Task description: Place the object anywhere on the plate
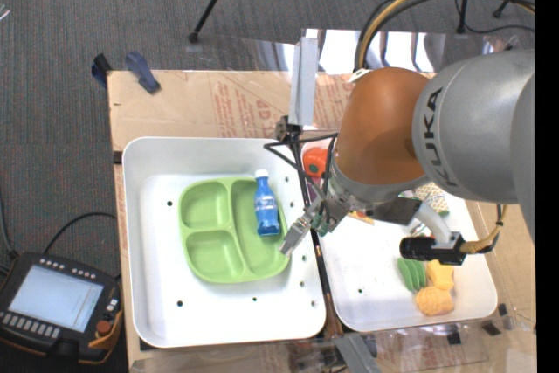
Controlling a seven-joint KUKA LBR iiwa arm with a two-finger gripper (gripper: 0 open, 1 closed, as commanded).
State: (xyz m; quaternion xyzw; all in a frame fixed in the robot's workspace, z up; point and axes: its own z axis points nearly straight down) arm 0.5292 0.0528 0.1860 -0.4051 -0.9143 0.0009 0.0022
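Note:
A green divided plate (214, 231) lies in the left white bin (153, 310). A small blue bottle with a white cap (265, 207) lies in the plate's long right compartment, cap pointing to the far side. My gripper (306, 231) hangs over the plate's right rim, just right of the bottle and apart from it. Its fingers (293, 239) stand open with nothing between them.
The right bin (376, 310) holds an orange thing (314, 160) at its far left corner, a green piece (410, 273) and yellow pieces (435, 300) at the near right. The arm's big grey and orange body covers much of that bin. A tablet pendant (57, 301) sits on the floor at left.

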